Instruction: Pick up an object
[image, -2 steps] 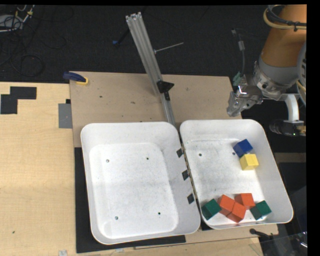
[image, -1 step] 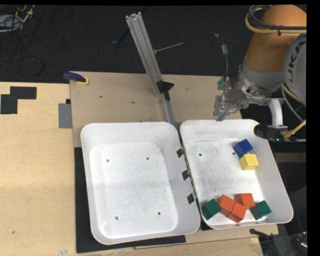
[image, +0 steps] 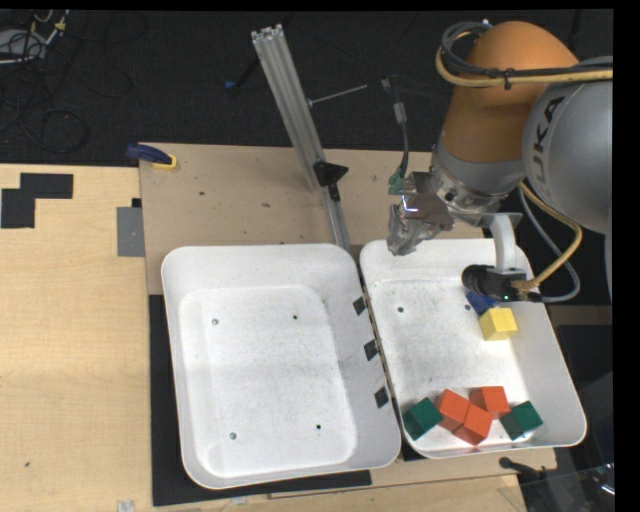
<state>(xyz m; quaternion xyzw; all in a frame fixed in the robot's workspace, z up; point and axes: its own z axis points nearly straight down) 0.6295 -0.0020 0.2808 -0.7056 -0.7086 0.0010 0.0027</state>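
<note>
The left shallow white plastic bin (image: 270, 360) lay at centre frame on the counter; the right white bin (image: 440, 300) carried the blocks. At its lower edge sat a green cube (image: 422, 416), orange cubes (image: 468, 412) and another green cube (image: 521, 419), tightly bunched. Higher up a small yellow cube (image: 498, 322) sat apart — likely light, rigid, flat-sided, best pinched across opposite faces. The gripper (image: 404, 238) hovered at the bin's upper edge; whether its jaws were parted I cannot tell.
</note>
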